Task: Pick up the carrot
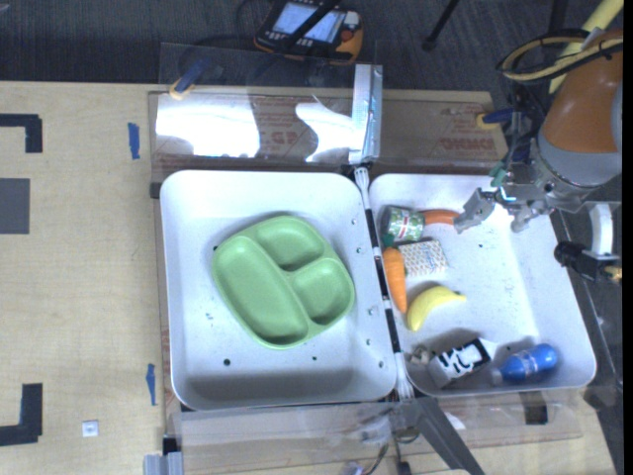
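The gripper point(499, 204) hung over the upper part of the right bin point(554, 295), its two fingers spread apart with nothing between them, one tip near a small orange piece point(439, 218) beside a green can point(403, 225) lying on its side. The can's label could not be read. The carrot point(395, 275) lay lower and to the left, along the right bin's left wall, touching a speckled white block point(424, 258) and just above a yellow banana point(431, 304). Near the bin's front edge sat a black-and-white package point(458, 357), its printing too small to read, with a blue bottle point(528, 361) beside it. The left bin point(198, 216) held a green divided plate point(284, 280). Both bins rested on a pale wooden counter point(74, 265) marked with black patches and bits of blue tape. Beyond the bins a clear panel caught the light, and a handheld controller point(309, 28) with a lit screen lay on the dark floor.
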